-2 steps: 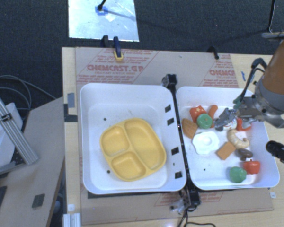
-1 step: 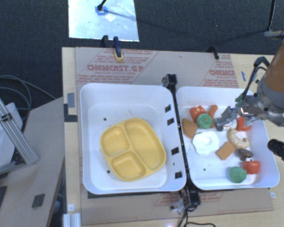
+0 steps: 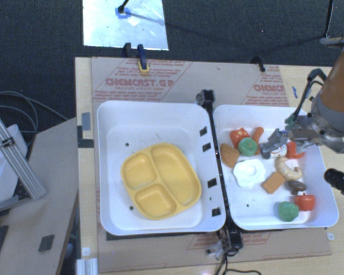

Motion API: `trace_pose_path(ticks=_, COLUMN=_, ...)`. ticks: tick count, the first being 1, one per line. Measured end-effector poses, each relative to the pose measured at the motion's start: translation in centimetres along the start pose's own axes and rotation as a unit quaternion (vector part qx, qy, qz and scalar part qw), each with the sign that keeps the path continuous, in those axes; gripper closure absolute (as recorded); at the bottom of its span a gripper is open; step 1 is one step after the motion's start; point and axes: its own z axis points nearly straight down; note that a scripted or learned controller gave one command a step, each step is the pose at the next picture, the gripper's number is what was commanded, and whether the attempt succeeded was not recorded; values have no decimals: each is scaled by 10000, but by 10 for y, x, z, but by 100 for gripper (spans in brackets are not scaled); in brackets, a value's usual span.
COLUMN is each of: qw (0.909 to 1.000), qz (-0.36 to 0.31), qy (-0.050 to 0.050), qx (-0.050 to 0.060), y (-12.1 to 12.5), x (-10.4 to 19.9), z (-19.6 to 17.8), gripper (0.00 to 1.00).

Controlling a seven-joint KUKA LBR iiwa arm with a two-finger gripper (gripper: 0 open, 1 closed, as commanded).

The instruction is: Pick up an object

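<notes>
Two white bins are set side by side on the counter (image 3: 178, 76). The left bin (image 3: 155, 119) carries a yellow divided tray (image 3: 159, 180), 3 compartments, lying slightly askew.

The right bin (image 3: 327, 211) holds small toy food items: an orange-red piece (image 3: 238, 136) at upper left, a green round piece (image 3: 247, 147) just beside it, a small orange piece (image 3: 258, 134) to the upper right of that. A tan heart-like piece (image 3: 229, 154) is seen by the bin's left wall. A white fried-egg shape (image 3: 249, 173) lies mid-bin, w/ an orange wedge (image 3: 273, 183) touching or nearly touching its right side. A pale curved piece (image 3: 288, 167) lies right of the egg; a dark brown item (image 3: 297, 185) below it. A red piece (image 3: 305, 201) and a green ball (image 3: 288, 211) sit near the front right corner.

The arm is seen entering from the right, orange band up by the frame edge. The pincer (image 3: 273, 144) is placed low over the right bin, tip just right of the green round piece; a red item (image 3: 294, 149) is partly hidden behind it. Whether the pincer is open or closed can't be told; nothing is seen gripped.
</notes>
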Motion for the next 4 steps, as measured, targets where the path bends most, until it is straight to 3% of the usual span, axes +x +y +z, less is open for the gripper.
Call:
trace_pose_path(ticks=1, qw=9999, qz=-24, qy=-12, qx=-101, y=10, x=17, z=-228, gripper=0)
trace_pose_path(ticks=2, qw=10000, qz=-11, qy=-3, qx=-10, y=9, x=17, z=-218, gripper=0)
trace_pose_path(ticks=3, qw=10000, qz=-11, qy=-3, qx=-10, y=9, x=17, z=-218, gripper=0)
trace_pose_path(ticks=4, qw=10000, qz=-56, qy=14, qx=-35, y=-19, x=103, z=-270, gripper=0)
